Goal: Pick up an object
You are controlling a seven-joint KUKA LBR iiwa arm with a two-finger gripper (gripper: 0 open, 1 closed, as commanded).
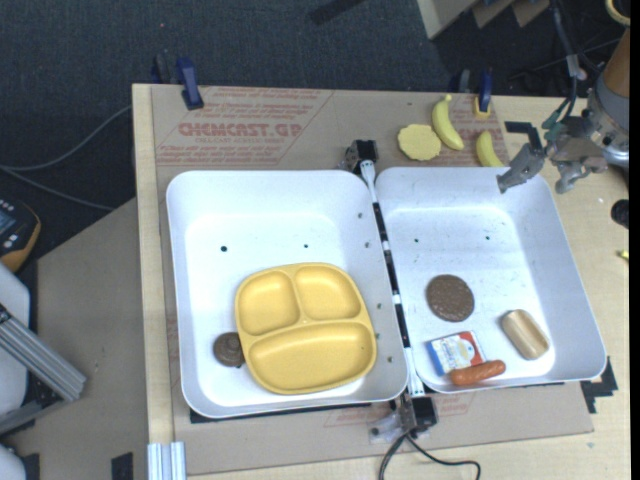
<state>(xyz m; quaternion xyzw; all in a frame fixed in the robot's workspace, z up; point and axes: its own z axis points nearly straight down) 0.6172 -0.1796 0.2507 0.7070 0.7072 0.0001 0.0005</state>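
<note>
Gripper (540,164) of the arm is at the upper right of the frame, just above the far right corner of the right bin (470,203). Its two fingers stand apart, one near the bin rim and one further right, and nothing is between them, so it is open and holds no object.

Objects that could be picked lie in the lower part of the right bin: a round brown patty (450,297) near the middle, a tan bread roll (524,333) to its right, a small blue and white carton (455,350) below the patty, and a red sausage (477,372) touching the lower edge of the carton. In the left bin (260,213) there is a yellow divided plate (303,326), and a small brown round piece (228,349) just beside its lower left edge. On the bench beyond the bins, at the upper right, lie two toy bananas (448,124) and a yellow round slice (419,142).

I judge that the task is at its beginning, in the approach step: no object is chosen yet and the gripper is well apart from all of them. The next move calls for travel toward the lower part of the frame and then a descent over one object. The patty looks flat and may be hard to grip; the bread roll stands free and seems the easier choice, while the carton and sausage touch each other.
</note>
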